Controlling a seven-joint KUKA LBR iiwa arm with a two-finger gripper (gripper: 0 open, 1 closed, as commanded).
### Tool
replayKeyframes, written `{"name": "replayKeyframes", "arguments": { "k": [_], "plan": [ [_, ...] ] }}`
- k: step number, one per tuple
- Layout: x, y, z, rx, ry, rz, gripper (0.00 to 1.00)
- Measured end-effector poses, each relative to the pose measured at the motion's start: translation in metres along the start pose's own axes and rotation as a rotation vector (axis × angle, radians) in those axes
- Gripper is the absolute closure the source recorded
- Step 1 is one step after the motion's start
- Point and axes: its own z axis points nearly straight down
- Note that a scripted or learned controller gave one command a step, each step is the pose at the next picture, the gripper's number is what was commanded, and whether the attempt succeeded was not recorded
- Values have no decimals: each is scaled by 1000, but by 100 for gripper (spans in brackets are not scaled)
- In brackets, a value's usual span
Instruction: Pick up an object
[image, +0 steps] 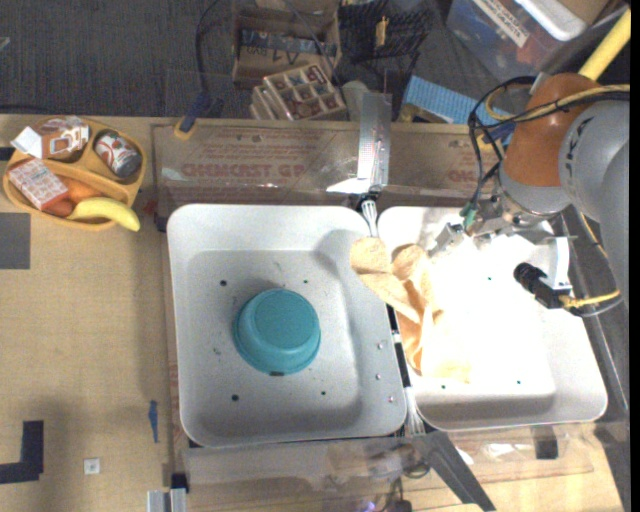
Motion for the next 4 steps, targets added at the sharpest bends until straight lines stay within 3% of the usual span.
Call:
{"name": "replayKeyframes", "arguments": {
  "k": [1, 2, 3, 4],
  "plan": [
    [43, -15, 7, -4, 0, -131, 0],
    [41, -63, -59, 5, 4, 21, 0],
    [57, -66, 7, -4, 1, -100, 0],
    [-40, -98, 8, -5, -4, -216, 0]
  ]
}}
